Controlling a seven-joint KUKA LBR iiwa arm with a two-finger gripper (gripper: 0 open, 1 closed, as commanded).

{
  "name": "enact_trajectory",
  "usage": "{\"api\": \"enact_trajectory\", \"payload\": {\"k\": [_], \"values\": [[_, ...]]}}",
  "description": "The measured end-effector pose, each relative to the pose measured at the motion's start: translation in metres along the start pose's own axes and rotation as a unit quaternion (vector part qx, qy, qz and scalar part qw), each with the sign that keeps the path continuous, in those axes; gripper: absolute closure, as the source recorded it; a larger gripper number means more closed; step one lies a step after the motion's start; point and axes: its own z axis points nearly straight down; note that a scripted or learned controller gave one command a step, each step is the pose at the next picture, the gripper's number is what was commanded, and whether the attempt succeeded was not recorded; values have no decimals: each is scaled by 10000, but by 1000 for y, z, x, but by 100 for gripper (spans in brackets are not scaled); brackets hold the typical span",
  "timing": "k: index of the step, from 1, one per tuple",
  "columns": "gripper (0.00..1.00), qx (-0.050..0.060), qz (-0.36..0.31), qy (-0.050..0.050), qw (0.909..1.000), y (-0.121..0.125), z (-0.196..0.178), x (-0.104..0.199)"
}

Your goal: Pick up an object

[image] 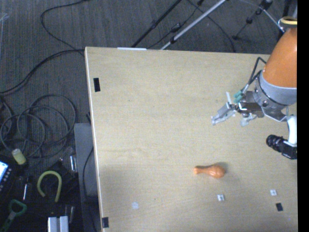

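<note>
A small orange gourd-shaped object point(211, 170) lies on its side on the tan bench top point(154, 129), its thin neck pointing left. My gripper point(220, 109) hangs above the bench at the right, up and slightly right of the orange object and well apart from it. Its fingers point(219, 117) point left and stand open with nothing between them. The grey wrist and orange band point(284, 62) rise behind it at the right edge.
Small square markers point(220, 197) point(273, 193) and a dark tag point(279, 206) dot the bench's near right. A black tag point(97, 84) sits near the left edge. A black fitting point(282, 146) juts in at right. Cables point(38, 120) and tools lie on the floor left.
</note>
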Motion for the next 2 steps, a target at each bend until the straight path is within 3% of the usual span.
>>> {"api": "enact_trajectory", "payload": {"k": [1,2], "values": [[0,-2,-710,-9,9975,93,79,-76],[0,-16,-2494,-11,9684,146,166,-73]]}}
